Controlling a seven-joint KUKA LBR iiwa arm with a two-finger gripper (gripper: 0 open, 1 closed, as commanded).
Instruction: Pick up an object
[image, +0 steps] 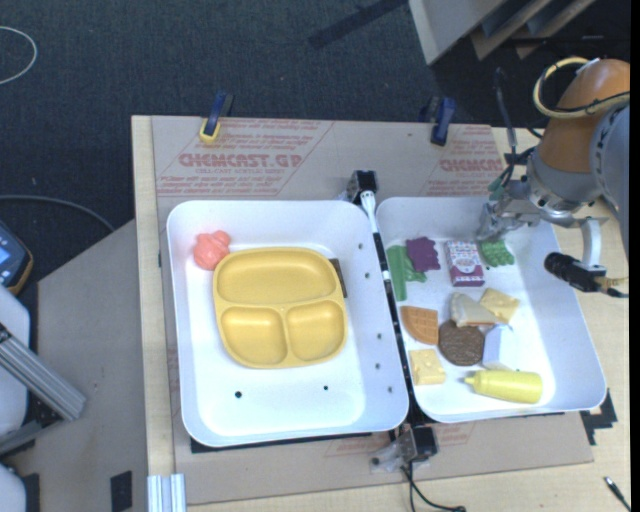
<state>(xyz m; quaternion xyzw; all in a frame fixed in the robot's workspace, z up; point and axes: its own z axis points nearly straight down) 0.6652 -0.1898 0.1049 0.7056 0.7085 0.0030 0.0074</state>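
Currently your gripper (497, 226) hangs over the far end of the right bin (585, 335), just above a small green toy piece (497, 252) lying beside the red-and-white carton (465, 263); you cannot tell from this view how its fingers are set. Judged as stock: the green piece looks light, rigid moulded plastic, smooth and likely slippery, not fragile. Take it across its narrow width, at mid-body, clear of the carton.
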